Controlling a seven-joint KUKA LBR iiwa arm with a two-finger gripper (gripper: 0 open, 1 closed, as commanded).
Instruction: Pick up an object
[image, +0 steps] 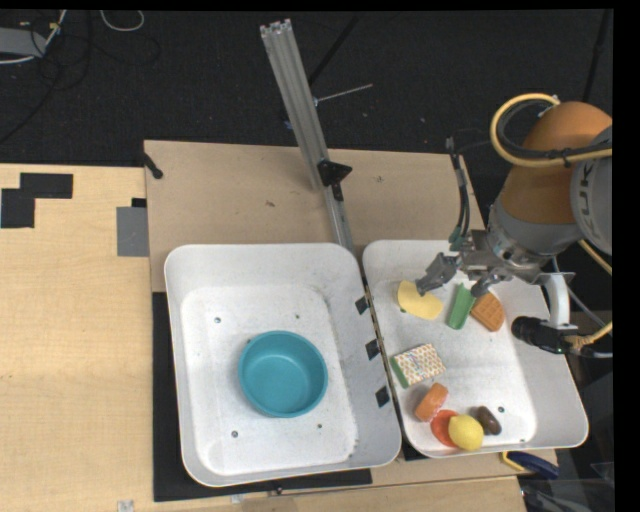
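Here, as seen from the slanted overhead camera:

Arm: grey with an orange band, reaching in from 3 o'clock, wrist above the far part of the right bin.
Tool: low over the 12 o'clock end of the right shallow white plastic bin; dark fingers splayed apart, one toward the yellow piece, one toward the orange-brown piece; nothing clamped between them.
Green cylindrical object: standing slightly tilted directly under the tool, in the gap between the fingers; contact with them not clear.
Pale yellow rounded piece: at 9 o'clock of the green cylinder, just beside it.
Orange-brown textured block: at 3 o'clock of the green cylinder, just beside it.
Chequered green-and-cream packet: near the bin's middle, at 6 o'clock of the yellow piece.
Small cluster at 6 o'clock end: orange carrot-like piece, red piece, yellow lemon-shaped object, dark brown oblong, crowded close together.
Left shallow white plastic bin: on the counter, holding a teal round bowl, upright, near its centre.
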